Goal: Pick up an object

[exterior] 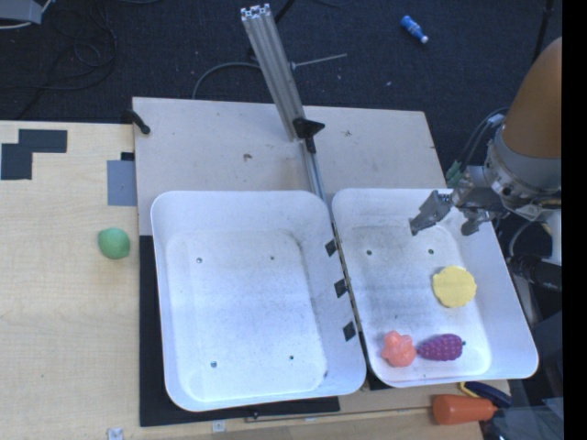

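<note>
Three objects lie in the right bin (514,337): a yellow disc (454,286), a purple berry (440,347) and an orange lump (398,348). My gripper (451,216) hovers above the disc, fingers spread and empty. I'd centre over the disc, then descend straight.

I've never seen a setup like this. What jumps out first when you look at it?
Three bright toys stand out in the right white bin: a yellow round piece near its right side, and an orange-pink lump beside a purple grape bunch at its near edge. The gripper hangs open over that bin's far end, apart from all three. A green ball sits alone on the wooden bench, left of the left white bin.
</note>
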`<action>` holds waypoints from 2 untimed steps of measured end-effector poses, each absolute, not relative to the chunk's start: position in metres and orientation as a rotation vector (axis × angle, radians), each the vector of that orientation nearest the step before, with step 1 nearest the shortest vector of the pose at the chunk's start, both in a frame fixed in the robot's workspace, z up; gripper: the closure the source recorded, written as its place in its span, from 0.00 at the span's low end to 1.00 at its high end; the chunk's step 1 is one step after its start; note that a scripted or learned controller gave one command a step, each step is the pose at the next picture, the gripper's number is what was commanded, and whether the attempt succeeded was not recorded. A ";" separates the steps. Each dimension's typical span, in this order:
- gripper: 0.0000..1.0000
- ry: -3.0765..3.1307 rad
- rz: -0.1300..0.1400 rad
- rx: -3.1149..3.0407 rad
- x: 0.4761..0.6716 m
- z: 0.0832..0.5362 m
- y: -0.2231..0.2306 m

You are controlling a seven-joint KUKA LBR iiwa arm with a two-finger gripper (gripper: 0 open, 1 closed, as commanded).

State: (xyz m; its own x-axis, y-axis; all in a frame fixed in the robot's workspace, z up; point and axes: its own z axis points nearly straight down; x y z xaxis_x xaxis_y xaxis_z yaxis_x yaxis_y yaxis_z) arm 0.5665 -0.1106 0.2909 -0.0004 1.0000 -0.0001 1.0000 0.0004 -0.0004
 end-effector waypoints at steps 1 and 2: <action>0.00 -2.219 0.005 -2.219 0.568 0.244 -0.102; 0.00 -2.219 0.006 -2.218 0.576 0.188 -0.105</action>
State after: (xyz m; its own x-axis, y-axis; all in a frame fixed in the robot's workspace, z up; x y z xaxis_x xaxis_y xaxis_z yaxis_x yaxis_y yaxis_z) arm 0.5760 -0.1051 0.1880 -0.0007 1.0000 0.0004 1.0000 0.0007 -0.0054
